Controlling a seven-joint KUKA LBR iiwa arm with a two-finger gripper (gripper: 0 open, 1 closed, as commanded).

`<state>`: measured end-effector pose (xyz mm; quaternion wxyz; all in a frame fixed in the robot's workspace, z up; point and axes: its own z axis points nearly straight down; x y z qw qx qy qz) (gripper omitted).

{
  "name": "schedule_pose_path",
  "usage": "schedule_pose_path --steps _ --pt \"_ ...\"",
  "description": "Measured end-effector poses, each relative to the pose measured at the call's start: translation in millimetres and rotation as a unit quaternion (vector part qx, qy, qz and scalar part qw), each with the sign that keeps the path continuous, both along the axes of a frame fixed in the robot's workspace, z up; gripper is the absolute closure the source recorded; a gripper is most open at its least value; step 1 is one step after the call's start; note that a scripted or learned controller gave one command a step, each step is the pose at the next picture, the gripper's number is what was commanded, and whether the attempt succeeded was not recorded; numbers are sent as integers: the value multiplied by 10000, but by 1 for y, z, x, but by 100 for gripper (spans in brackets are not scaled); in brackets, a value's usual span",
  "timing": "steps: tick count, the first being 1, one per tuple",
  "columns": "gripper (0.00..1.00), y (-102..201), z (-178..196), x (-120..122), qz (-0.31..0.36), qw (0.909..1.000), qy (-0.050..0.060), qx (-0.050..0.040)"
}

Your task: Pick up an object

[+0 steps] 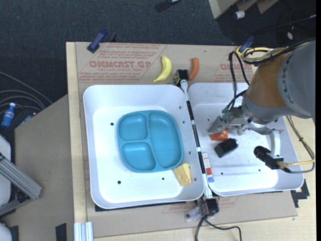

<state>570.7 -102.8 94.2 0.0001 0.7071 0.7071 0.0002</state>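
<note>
My gripper (222, 125) is low in the right bin (241, 177), near its left side, with the grey arm coming in from the right. A small orange-red object (218, 135) lies right under the gripper's tip, partly covered by it. Just below that, a small black block (225, 147) rests on the bin floor, apart from the gripper. In the left bin (100, 149) sits a blue divided plate (149, 140), and a yellow cheese-like wedge (183, 174) lies by its lower right corner.
A yellow banana (163, 69) and an orange carrot-like piece (193, 68) lie on the bench behind the bins. A blue clip (97, 41) sits at the bench's far left corner. The divider between the bins (193, 129) runs close to the gripper's left.
</note>
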Motion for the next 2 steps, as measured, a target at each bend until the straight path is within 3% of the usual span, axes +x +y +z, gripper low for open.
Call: schedule_pose_path --steps 1,2 --pt "100 0 10 0 0 10000 -4 0" --pt "0 0 10 0 -1 10000 -3 1"
